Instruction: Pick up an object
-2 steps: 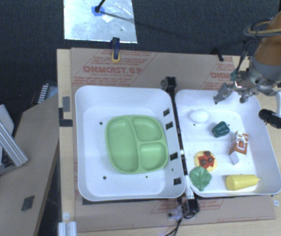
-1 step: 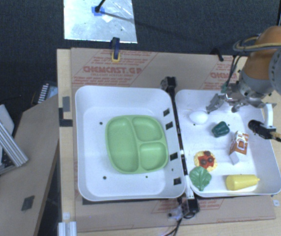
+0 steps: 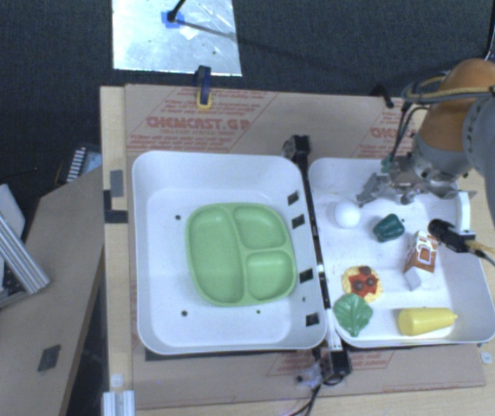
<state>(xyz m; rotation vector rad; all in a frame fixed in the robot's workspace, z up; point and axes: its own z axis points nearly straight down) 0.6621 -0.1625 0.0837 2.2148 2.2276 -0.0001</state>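
gripper (image 3: 392,186) sits low over the back of the right bin (image 3: 481,306), arm coming in from the right. fingers look spread fairly wide with nothing between them, though it's small and a bit murky there. candidate objects are all in the right bin: white ball (image 3: 347,214) just left-front of the gripper, dark green pepper-like piece (image 3: 389,227) just in front of it, small brown-white carton (image 3: 421,254) further front, pizza-like disc (image 3: 361,282), leafy green piece (image 3: 353,314) and yellow piece (image 3: 426,321) along the front wall. the left bin (image 3: 152,258) holds a green divided plate (image 3: 237,254), well apart from the gripper. judging by the pose, it's lined up for the ball or the green piece, nothing grabbed yet. the ball could roll off if clipped.
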